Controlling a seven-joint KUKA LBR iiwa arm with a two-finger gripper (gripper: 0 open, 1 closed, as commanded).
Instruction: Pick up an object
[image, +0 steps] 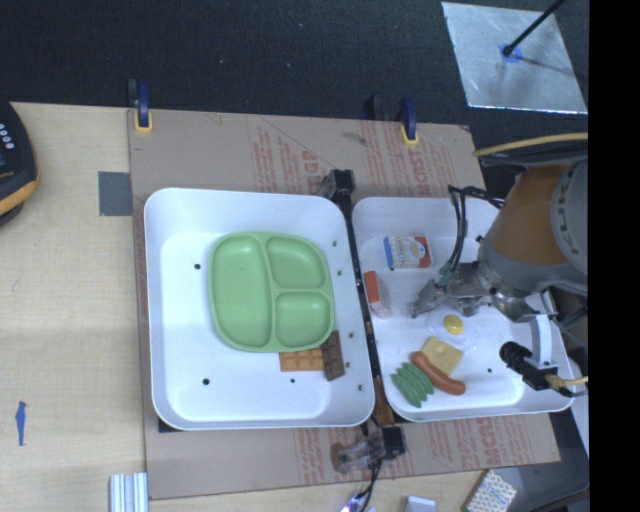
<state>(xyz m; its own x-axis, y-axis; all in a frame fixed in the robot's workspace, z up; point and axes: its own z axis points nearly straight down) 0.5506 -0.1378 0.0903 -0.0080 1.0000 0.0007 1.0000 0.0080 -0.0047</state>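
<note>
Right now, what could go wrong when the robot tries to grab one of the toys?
1. The gripper sits low in the right bin, near the small yellow piece. That piece looks tiny and could slip away.
2. The toy hot dog, yellow cheese wedge and green pea pods lie bunched together, so a grab might nudge or catch two.
3. The orange block hugs the bin wall, leaving little finger room.

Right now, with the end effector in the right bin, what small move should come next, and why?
Probably a short descent toward the small yellow piece. The end effector sits just above it in the right bin with nothing visibly between its fingers, and the piece lies apart from the other items.
</note>
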